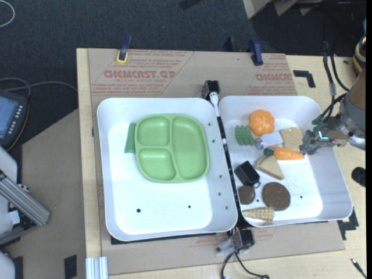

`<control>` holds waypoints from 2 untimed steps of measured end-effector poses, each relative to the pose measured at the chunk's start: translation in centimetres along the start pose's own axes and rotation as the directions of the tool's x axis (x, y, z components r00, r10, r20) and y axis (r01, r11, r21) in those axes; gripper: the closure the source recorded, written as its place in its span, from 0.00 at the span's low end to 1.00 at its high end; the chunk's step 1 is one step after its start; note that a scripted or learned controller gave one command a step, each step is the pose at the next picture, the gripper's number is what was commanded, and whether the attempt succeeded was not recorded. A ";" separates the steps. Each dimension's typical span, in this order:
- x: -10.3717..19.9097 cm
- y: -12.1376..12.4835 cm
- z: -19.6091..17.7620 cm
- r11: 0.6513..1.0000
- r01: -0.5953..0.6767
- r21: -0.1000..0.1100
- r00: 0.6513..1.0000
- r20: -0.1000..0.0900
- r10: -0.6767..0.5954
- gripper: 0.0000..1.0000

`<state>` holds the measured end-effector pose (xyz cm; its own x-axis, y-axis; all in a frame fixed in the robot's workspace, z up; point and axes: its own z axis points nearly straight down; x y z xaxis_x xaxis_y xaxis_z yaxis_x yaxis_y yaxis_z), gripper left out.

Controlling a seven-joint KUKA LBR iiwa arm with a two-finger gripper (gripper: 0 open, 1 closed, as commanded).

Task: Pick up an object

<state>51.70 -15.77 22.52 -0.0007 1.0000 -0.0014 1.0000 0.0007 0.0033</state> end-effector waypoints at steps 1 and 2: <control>4.5 2.5 1.1 1.000 0.004 0.001 1.000 -0.001 -0.004 1.00; 10.2 5.7 0.8 1.000 0.007 -0.001 1.000 -0.003 -0.007 1.00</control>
<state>57.36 -5.57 21.70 -0.0076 1.0000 0.0015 1.0000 0.0076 0.0041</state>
